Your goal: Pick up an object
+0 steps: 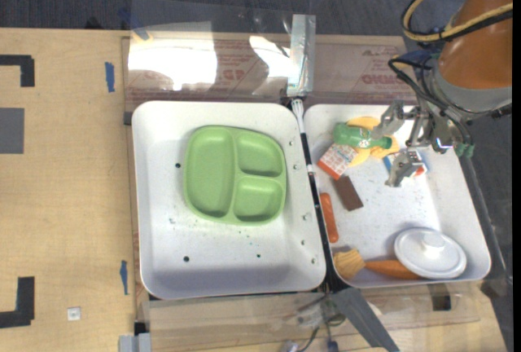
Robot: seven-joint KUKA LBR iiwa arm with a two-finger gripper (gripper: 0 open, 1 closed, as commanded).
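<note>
Camera view looks down on two white bins on the surface. The left bin holds a green divided plate. The right bin holds the clutter: a green and yellow toy near the top, an orange and white packet just beside it, a brown block, a slim red stick along the left wall, a white lid with a knob, and an orange-handled brush at the bottom.

The tool hangs low over the upper right part of that bin, just right of the toy, with nothing seen between its fingers; whether they are spread or closed I cannot tell.

The toy looks the nearest candidate. It is probably light and hard plastic, somewhat slick and rounded, so a grip across its narrow middle seems safest. The packet looks light and thin, and may slide. The lid likely offers only its knob.
</note>
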